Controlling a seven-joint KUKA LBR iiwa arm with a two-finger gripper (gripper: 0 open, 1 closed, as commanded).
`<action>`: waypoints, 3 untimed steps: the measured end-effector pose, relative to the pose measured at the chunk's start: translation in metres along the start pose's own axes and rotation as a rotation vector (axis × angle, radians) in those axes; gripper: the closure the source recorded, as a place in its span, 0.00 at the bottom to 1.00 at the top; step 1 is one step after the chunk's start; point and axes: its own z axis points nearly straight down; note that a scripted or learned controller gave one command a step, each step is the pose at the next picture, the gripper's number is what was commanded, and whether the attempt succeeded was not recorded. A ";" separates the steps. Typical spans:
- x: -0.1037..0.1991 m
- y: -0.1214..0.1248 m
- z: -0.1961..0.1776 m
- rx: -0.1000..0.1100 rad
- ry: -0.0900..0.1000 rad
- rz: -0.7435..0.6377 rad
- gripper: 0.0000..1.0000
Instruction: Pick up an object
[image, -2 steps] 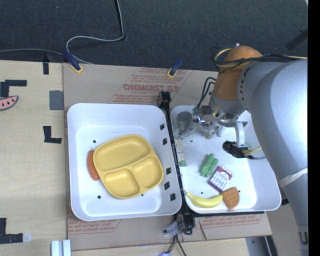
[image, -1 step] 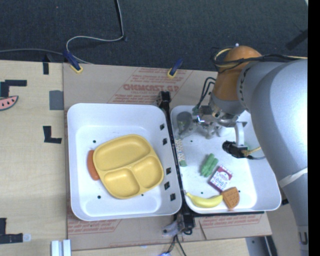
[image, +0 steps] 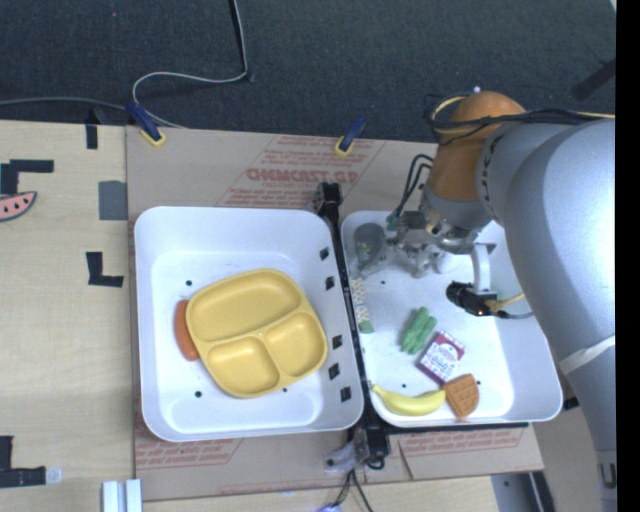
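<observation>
Four small items lie at the right white bin's (image: 530, 385) six o'clock: curved yellow banana (image: 408, 401), tan biscuit (image: 462, 395), maroon packet (image: 440, 357), green pods (image: 418, 329). At twelve o'clock, the metal two-finger gripper (image: 405, 250) hangs, its grip state seemingly indiscernible.

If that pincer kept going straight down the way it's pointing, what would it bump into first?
Probably the bare white floor of the right bin near its top-left corner. The pincer hangs there, and the green object lies clear of it, though depth is unclear.
</observation>
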 end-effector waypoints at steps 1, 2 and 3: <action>0.002 0.000 0.000 -0.001 -0.004 0.001 0.00; 0.000 0.000 0.000 0.000 -0.001 0.000 0.00; 0.001 -0.002 -0.008 0.010 0.001 -0.001 1.00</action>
